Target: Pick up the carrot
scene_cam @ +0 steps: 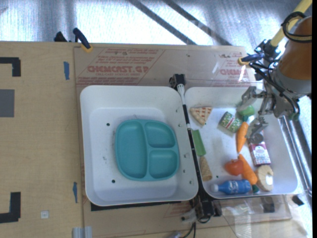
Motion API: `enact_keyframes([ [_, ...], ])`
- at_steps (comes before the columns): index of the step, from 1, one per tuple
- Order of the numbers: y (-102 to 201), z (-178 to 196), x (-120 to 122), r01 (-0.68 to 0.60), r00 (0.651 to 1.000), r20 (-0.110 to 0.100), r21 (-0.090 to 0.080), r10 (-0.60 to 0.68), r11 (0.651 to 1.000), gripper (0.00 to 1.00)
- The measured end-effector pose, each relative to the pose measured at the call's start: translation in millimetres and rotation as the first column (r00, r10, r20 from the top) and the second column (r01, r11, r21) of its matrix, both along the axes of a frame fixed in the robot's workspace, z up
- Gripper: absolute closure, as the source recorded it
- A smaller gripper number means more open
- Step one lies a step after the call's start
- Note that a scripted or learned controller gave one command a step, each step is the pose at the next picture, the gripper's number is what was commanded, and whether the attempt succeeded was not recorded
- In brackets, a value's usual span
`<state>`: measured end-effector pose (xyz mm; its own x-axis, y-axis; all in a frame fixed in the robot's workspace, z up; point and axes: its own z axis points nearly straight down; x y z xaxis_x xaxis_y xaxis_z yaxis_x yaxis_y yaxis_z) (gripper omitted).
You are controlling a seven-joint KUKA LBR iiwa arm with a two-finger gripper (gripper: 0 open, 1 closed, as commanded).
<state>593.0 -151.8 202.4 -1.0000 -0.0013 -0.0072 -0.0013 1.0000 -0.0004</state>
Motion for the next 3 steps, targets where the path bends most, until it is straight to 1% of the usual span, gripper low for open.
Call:
enact_keyframes([
  [1,-11,-83,10,-0.097,0.995,0.007,-0.003,0.097,0.995,0.00],
  [2,-18,-112,-79,-0.335,0.942,0.009,-0.006,0.335,0.942,0.00],
  [3,-27,-113,-16,-0.194,0.981,0.009,-0.003,0.194,0.981,0.00],
])
